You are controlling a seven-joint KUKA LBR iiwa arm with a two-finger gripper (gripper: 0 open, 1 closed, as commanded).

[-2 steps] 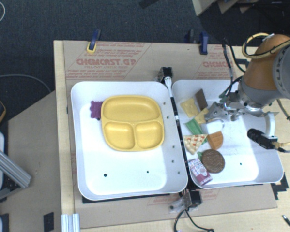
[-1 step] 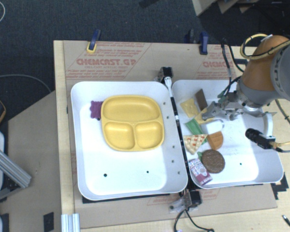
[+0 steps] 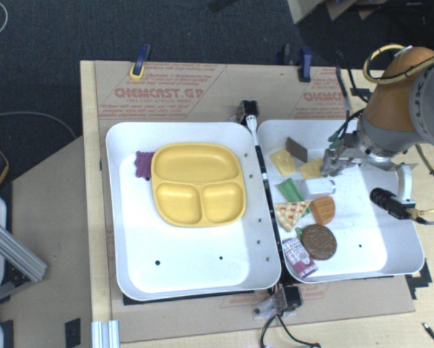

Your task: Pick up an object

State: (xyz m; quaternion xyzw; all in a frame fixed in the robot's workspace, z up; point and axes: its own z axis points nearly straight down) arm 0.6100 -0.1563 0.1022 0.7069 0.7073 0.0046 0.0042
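We judge the approach step under way as our tool hangs low over the right bin, just beside a yellow wedge among the toy food; finger state we cannot tell, and a descent and grasp come next.

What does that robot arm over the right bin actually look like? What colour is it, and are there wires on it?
The arm is thick and rounded, mostly grey, with a broad orange band above the wrist. A yellowish cable loops over its top, and thin dark cables run beside it. A white bracket with a black cylindrical part hangs off its lower side. The gripper at its tip is small, metallic grey and boxy.
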